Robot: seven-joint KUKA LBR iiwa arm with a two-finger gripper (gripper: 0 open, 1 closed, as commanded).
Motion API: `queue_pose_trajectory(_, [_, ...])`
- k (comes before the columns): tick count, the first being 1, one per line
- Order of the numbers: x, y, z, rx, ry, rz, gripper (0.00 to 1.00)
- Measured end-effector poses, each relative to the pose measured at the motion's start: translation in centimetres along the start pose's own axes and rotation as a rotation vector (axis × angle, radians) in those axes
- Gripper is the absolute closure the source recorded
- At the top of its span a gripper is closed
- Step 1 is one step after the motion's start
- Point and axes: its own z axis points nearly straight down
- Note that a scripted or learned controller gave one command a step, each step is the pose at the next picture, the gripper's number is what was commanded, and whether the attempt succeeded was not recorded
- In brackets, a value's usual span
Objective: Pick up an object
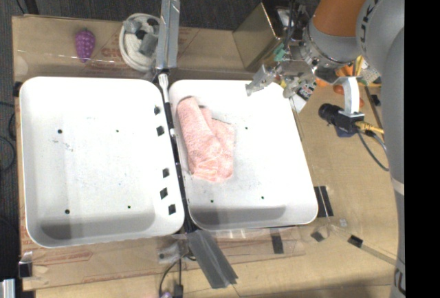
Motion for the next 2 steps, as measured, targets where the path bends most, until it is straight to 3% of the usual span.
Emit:
queue_pose_trajectory(1, [-0.4,-6.5,4.0,-0.001,0.000,-0.083,0.00])
queue_pose_trajectory(2, [3.3,-1.1,18.0,-0.011,-0.002,-0.255,0.00])
